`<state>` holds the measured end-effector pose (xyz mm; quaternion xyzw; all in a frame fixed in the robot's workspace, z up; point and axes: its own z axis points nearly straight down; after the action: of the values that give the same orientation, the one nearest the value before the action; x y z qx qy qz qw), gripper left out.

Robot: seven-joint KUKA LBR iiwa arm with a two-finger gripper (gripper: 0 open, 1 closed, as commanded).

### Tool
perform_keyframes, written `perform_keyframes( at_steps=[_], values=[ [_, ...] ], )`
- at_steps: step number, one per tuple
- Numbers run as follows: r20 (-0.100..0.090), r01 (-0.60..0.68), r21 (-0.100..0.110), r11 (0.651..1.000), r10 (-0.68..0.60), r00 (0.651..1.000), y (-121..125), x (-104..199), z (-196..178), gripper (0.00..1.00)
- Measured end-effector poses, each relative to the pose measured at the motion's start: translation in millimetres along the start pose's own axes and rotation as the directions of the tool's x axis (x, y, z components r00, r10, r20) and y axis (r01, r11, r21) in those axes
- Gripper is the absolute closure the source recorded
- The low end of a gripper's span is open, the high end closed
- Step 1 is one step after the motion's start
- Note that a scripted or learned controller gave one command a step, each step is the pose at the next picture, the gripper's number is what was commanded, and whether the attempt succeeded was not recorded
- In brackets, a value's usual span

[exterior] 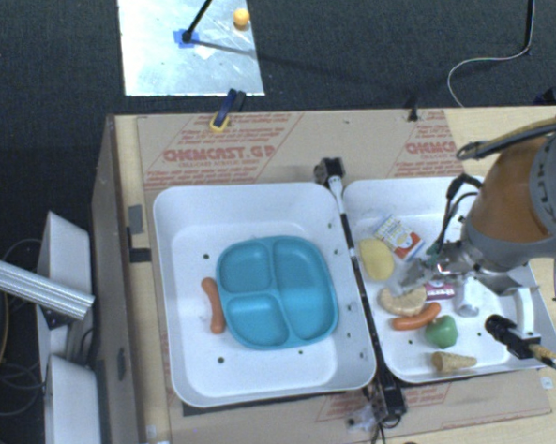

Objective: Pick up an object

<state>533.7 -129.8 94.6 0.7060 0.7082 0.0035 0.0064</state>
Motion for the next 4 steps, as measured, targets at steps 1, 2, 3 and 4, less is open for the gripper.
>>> perform_keyframes(
  at_steps=[1,2,3,4],
  values=[
    [0.001,0.000,-0.005,1.000,0.000,1.000,2,0,-11,1.00],
    [-0.005,0.001,0.010,1.000,-0.001,1.000,46,57,-90,1.00],
    [-0.004,0.001,0.012,1.000,-0.001,1.000,46,56,-90,0.00],
    [-0.003,-0.003,0.013,1.000,0.003,1.000,8,24,10,0.00]
  ],
)
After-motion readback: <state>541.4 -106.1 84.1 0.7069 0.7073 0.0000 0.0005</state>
